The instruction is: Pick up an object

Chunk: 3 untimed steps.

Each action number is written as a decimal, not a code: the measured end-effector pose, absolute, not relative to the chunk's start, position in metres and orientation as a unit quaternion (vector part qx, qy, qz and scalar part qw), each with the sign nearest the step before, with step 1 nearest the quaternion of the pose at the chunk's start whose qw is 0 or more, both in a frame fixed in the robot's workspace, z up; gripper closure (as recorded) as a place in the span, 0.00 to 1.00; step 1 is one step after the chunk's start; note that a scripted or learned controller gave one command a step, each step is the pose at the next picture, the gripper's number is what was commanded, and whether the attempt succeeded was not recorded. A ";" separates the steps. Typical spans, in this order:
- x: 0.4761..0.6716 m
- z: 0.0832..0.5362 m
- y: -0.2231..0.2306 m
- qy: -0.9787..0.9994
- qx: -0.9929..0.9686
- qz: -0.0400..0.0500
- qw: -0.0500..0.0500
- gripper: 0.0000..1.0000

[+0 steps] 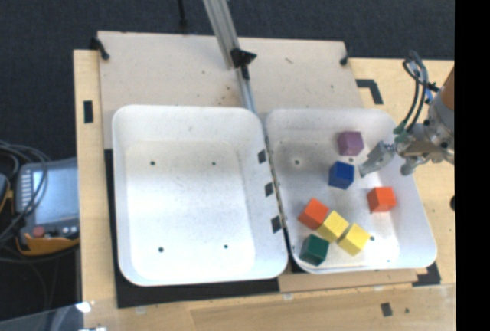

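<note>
The right bin (406, 245) holds several small cubes. A purple cube (351, 142) lies at the back, with a blue cube (341, 175) just in front of it. A red-orange cube (380, 199) sits to the right. An orange cube (313, 213), two yellow cubes (334, 225) (353, 239) and a green cube (314, 249) cluster near the front. My gripper (390, 162) hangs over the bin's right side, right of the blue and purple cubes and behind the red-orange cube. It is open, with nothing between its fingers.
The left bin (191, 195) lies beside the right one, with a low rim between them. A slanted aluminium post (218, 8) rises from the bench behind the bins. A grey pendant with cables (46, 199) sits at the far left.
</note>
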State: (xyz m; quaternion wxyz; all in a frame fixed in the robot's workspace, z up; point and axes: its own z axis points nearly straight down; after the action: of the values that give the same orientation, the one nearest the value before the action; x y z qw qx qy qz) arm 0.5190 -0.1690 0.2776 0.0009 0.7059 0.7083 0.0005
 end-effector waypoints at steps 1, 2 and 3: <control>0.519 0.278 -0.169 0.708 0.707 0.001 0.001 0.00; 0.510 0.222 -0.173 0.707 0.707 -0.001 -0.001 0.00; 0.505 0.162 -0.168 0.707 0.707 -0.002 -0.001 0.00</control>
State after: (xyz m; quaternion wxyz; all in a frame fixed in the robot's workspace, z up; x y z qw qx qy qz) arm 0.5051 -0.1684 0.1617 -0.0015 0.7074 0.7069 -0.0017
